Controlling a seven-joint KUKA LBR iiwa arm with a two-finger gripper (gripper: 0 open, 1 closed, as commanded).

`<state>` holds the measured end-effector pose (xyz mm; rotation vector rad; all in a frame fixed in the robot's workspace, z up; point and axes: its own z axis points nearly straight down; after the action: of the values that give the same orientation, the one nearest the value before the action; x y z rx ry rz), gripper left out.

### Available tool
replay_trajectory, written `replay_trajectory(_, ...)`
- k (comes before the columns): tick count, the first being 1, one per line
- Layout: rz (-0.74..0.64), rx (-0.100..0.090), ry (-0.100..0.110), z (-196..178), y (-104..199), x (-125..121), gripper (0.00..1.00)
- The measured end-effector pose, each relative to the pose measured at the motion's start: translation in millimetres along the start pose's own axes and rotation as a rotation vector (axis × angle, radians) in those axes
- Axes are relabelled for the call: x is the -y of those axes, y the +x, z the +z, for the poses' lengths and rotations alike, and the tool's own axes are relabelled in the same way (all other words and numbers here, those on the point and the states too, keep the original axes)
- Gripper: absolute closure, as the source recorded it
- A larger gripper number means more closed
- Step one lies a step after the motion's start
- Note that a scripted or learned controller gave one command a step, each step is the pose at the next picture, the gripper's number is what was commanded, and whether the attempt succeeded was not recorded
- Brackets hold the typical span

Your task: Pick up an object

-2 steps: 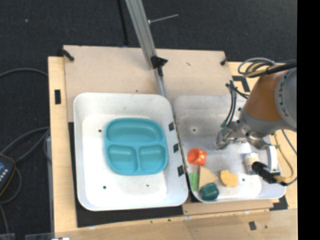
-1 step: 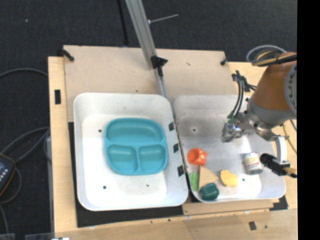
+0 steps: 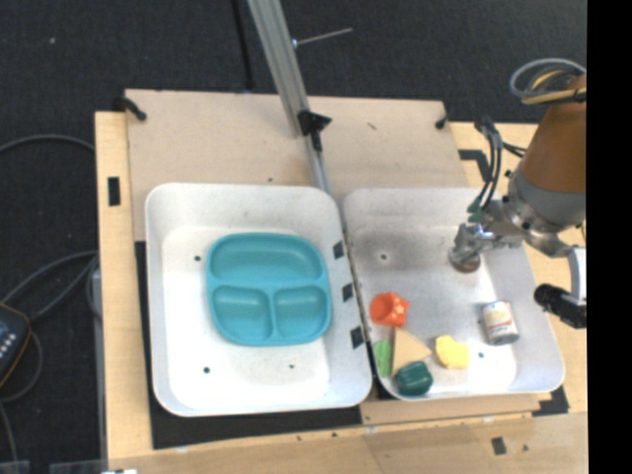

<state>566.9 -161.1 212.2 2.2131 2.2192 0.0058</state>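
**benchguy:** Which one are you after, the can (image 3: 499, 322)?

**me:** Probably. It sits in the right bin (image 3: 415, 215), lying tipped, long axis running up-left to down-right, top end toward my gripper (image 3: 466, 258), which hangs just up-left of it. Can't tell how wide it's open; nothing in it that I see. Risk: a round can may roll off toward the yellow block (image 3: 452, 352).

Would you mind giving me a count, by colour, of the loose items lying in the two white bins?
Teal: 1, the divided plate in the left bin
Orange: 1, the orange piece
Yellow: 1, the yellow piece
Tan: 1, the wedge
Green: 2, the dark green piece and the light green strip
Silver: 1, the small can
Total: 7
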Motion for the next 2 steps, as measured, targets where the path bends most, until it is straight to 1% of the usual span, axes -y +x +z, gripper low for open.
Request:
replay_trajectory(1, -0.004, -0.004, 0.004, -15, 53, 3, 1.00)
replay_trajectory(2, -0.006, -0.005, 0.004, -25, 115, 0, 1.00)
